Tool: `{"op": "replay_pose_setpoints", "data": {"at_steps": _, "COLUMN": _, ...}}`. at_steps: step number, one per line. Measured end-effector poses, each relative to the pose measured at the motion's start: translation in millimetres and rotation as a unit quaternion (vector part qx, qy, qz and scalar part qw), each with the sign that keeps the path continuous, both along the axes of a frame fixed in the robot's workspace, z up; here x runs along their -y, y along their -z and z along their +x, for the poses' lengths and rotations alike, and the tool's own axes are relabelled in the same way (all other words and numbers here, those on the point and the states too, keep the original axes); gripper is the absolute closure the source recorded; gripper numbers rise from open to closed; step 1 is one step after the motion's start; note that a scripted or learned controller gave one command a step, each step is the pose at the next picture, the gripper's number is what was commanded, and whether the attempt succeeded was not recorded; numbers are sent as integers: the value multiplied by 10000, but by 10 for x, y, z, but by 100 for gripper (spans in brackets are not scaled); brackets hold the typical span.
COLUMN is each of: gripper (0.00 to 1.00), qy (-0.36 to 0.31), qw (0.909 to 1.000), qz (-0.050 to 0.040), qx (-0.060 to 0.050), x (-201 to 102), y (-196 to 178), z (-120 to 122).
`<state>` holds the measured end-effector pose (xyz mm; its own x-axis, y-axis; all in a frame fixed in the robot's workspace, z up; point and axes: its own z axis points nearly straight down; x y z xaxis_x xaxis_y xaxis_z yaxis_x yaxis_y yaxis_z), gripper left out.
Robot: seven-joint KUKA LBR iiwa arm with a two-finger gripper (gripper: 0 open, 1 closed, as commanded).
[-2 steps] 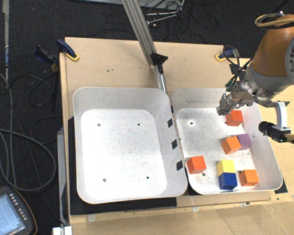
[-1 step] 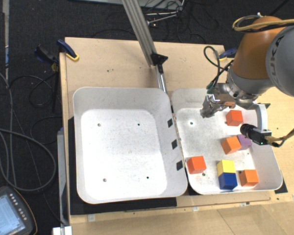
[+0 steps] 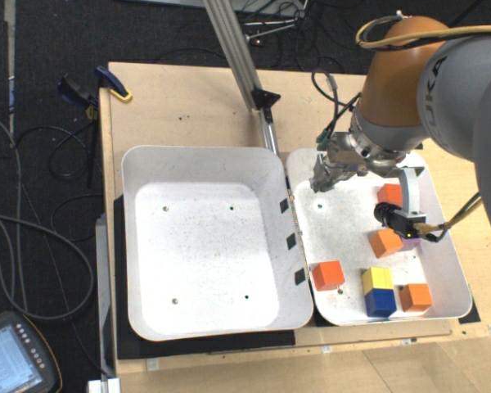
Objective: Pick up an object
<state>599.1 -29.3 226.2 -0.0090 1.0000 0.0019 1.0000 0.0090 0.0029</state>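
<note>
Camera view showed the worktop (image 3: 188, 105) from above at a slant, with two shallow white bins side by side on it. Nearest the camera, along the front edge of the right bin (image 3: 344, 305), sat a row of blocks: an orange block (image 3: 328, 274) by the bin's left side, then a yellow block (image 3: 376, 279) touching a blue block (image 3: 380, 302) just in front of it, and another orange block (image 3: 416, 297) just to their right. A little farther back, another orange block (image 3: 385, 241) lay tilted, with a small purple piece (image 3: 411, 241) peeking out at its right side. Just behind it, a black fitting (image 3: 390, 214) with a cable hung from the arm. Beyond that, a further orange block (image 3: 389, 194) rested near the bin's right side, partly screened by a white bracket (image 3: 412, 188).

The left bin (image 3: 204, 244) lay beside these, its speckled floor showing a few dark dots.

Farther back, the tool (image 3: 321, 181) hung over the rear left part of the right bin, close to the wall shared with the left bin and well apart from all the blocks. Nothing was seen between its fingers; whether they stood wide or narrow could not be told. Above it rose the arm's orange band (image 3: 397, 72) and grey body (image 3: 470, 97), reaching in from the right. At the far edge, a metal pole (image 3: 233, 43) slanted across the worktop.
</note>
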Motion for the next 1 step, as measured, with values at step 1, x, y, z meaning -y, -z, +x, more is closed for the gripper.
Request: {"op": "replay_pose_setpoints", "data": {"at_steps": 1, "gripper": 100, "qy": 1, "qw": 10000, "qz": 2, "qx": -21, "x": -559, "y": 21, "z": -123}}
